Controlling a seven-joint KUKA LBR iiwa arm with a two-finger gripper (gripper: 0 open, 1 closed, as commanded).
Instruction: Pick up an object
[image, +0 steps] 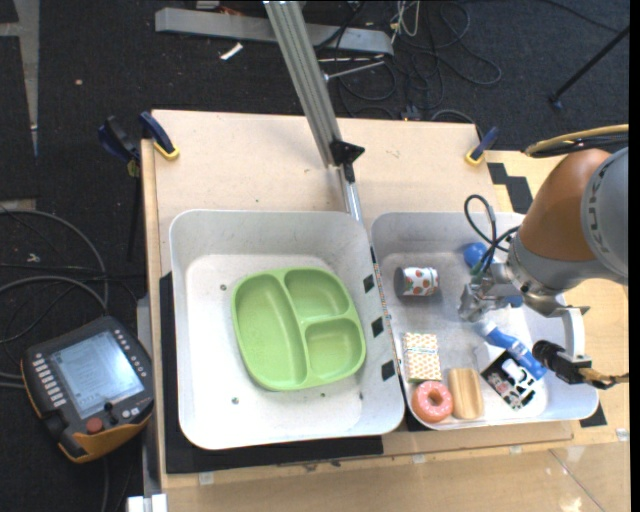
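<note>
On the bench (250, 170), lower your claw (478, 302), finger state indiscernible, squarely over the mug (417, 281) before closing.

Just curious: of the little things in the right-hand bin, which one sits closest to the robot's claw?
The small tin with red spots, lying on its side left of the gripper. The pink donut and bread roll lie farther off, at the bin's near edge.

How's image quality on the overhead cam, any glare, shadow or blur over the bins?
Camera view: lighting even and soft, no hard glare on the white bins. Green plate sharp, with only faint shading in its compartments. End effector is cluttered and slightly soft against the grey bin floor. Small items like the donut are low-resolution but readable.
</note>
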